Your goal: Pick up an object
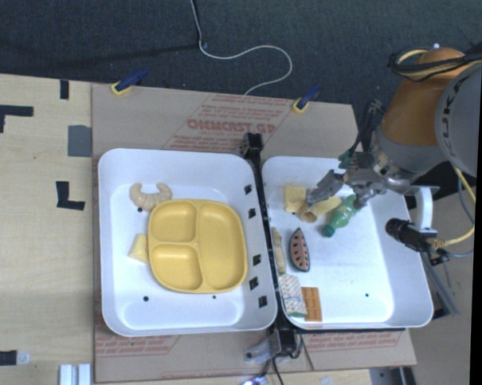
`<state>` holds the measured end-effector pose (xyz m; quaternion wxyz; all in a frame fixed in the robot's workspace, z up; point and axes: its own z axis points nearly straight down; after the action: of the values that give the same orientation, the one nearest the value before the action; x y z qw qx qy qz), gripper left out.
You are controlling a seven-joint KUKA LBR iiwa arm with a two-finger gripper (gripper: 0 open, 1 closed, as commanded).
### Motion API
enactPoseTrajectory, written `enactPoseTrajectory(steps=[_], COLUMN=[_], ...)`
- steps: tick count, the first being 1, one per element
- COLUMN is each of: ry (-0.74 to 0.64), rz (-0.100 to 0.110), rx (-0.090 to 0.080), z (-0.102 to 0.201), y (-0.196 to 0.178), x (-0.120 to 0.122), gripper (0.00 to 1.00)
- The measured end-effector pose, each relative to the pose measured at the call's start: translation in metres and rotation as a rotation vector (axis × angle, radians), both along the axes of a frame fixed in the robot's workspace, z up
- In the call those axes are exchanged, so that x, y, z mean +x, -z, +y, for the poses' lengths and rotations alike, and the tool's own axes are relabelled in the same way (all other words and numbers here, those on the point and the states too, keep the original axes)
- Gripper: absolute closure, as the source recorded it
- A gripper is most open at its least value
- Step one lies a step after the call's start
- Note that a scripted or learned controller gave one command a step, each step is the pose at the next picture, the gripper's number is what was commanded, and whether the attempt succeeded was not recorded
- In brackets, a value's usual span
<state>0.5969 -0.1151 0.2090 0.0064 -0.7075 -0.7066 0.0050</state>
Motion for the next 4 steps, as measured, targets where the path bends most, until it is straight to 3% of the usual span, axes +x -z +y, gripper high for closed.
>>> enactPoseTrajectory(steps=[1, 3, 4], ry=[-0.003, -0.004, -0.003], rz=[-0.014, -0.011, -0.014], rx=[-0.001, -0.003, -0.003], z=[0.000, 0.000, 0.001], y=[-0.009, 0.095, 0.127], x=[0.003, 0.019, 0.019], gripper=[0.00, 0.00, 0.00])
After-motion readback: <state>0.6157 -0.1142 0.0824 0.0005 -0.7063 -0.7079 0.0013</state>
